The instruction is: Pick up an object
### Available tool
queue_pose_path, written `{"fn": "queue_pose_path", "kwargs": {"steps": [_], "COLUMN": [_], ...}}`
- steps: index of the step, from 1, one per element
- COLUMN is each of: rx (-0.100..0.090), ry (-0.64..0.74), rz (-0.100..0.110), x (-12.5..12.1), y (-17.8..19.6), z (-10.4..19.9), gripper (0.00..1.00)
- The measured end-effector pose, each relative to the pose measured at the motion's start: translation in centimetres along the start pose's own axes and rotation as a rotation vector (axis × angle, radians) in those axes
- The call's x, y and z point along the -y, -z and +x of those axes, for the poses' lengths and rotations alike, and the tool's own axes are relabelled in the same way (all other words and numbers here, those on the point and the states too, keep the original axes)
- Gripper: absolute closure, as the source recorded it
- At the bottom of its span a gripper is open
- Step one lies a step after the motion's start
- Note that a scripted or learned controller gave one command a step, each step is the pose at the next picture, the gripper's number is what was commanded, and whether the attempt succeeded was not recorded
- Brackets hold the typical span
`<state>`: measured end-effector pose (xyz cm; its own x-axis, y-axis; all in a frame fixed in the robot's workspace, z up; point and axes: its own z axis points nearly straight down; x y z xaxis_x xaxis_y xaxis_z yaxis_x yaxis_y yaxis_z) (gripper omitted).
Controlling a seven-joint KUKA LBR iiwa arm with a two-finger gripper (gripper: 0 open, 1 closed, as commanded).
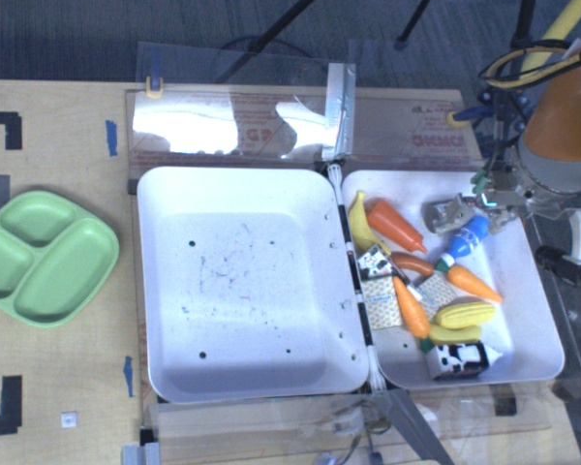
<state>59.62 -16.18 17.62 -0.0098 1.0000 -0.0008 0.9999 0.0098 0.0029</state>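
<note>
You are looking down on two white bins set side by side on the bench. The left bin [242, 279] is lying with its floor bare. The right bin [533, 337] is holding every candidate object: a yellow banana [359, 223] against its left wall, an orange carrot-like piece [396, 225] touching the banana, a second orange carrot [412, 308] running down the middle, a third carrot [471, 281] to its right, a yellow corn-like piece [463, 315] below that, a black-and-white item [459, 357] near the front wall, and a blue bottle-shaped item [466, 238] toward the back.

The arm is reaching in from the right, with its orange band at the upper right. The gripper [453, 213] is hovering over the back of the right bin, just beside the blue item. You cannot tell how far it is spread, and nothing is visibly sitting between its metal parts.

A green divided plate [44, 256] is resting on the bench, well apart from both bins.
</note>
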Motion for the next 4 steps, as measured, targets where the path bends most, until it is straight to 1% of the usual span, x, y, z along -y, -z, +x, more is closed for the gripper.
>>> {"fn": "queue_pose_path", "kwargs": {"steps": [1, 2, 3, 4], "rx": [0.0, 0.006, 0.003, 0.0], "ry": [0.003, 0.221, 0.221, 0.172], "rz": [-0.013, -0.022, -0.022, 0.001], "x": [5.3, 6.3, 6.2, 1.1], "y": [-8.3, -8.2, -7.2, 2.0], "z": [-1.1, -0.8, -0.7, 3.2], "gripper": [0.0, 0.0, 1.0, 1.0]}}
